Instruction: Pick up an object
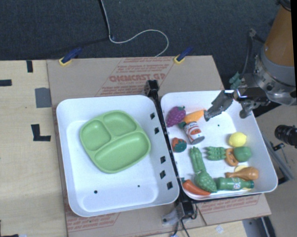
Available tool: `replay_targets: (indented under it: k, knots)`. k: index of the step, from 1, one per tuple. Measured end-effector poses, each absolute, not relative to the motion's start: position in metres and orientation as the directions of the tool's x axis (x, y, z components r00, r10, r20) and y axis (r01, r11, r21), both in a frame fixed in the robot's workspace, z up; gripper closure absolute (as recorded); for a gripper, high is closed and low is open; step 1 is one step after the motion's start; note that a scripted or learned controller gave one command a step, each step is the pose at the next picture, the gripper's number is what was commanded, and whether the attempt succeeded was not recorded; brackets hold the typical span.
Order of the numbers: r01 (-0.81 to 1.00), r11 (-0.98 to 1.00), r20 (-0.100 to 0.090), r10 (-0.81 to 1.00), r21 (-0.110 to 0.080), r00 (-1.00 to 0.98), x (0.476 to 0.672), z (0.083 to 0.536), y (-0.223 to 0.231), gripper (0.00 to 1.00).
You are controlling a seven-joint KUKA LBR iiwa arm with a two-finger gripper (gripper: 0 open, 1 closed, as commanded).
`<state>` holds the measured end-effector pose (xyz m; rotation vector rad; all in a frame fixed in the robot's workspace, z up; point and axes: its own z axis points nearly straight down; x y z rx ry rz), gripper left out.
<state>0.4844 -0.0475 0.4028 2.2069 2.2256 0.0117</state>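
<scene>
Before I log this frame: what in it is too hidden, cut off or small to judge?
- Arm: its upper part is cut off by the camera view's top right corner.
- Gripper: blurred, above the right bin; nothing can be made out between its parts.
- Toy pile at the bin's near edge: pieces overlap, so the lower ones are partly hidden.
- Can: label too small to read.
- Cable: runs off the top edge.

Robotics lab: taped cardboard bench (pixel 135 76), two white bins (pixel 72 146), loose cable (pixel 132 38).
</scene>
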Motion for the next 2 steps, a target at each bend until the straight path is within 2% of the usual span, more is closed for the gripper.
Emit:
replay_targets:
  k: [1, 2]
  knots:
    - [1.0, 0.004, 0.0, 1.0, -0.002, -0.004, 0.484, 0.406, -0.05, 1.0]
    - [1.0, 0.011, 0.002, 1.0, 0.01, -0.011, 0.484, 0.497, 0.034, 1.0]
